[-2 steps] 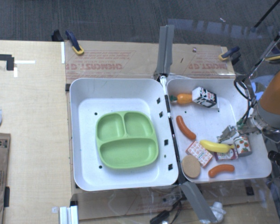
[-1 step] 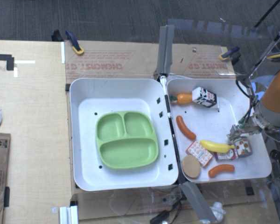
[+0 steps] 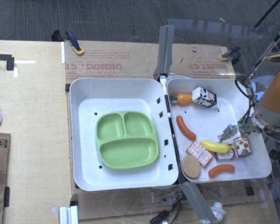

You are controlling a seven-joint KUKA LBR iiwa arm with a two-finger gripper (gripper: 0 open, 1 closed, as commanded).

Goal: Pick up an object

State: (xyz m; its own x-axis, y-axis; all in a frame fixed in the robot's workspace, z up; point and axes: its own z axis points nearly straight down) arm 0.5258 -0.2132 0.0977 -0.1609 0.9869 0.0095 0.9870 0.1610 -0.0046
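My gripper [image 3: 228, 134] hangs low over the right side of the right bin [image 3: 224, 90], reaching in from the right edge. Just below it lies a yellow banana [image 3: 215, 146], and a small white carton with red spots [image 3: 242, 147] sits beside the banana's right end. The gripper's tip is close above both; whether it touches either I cannot tell. Nothing shows as lifted.
The right bin also holds a carrot [image 3: 183, 98], a black-and-white carton [image 3: 205, 97], a red sausage [image 3: 185, 127], a patterned pink packet [image 3: 198, 153], a tan round biscuit [image 3: 192, 167] and an orange sausage [image 3: 221, 170]. A green divided plate [image 3: 127, 139] lies in the left bin [image 3: 84, 125].
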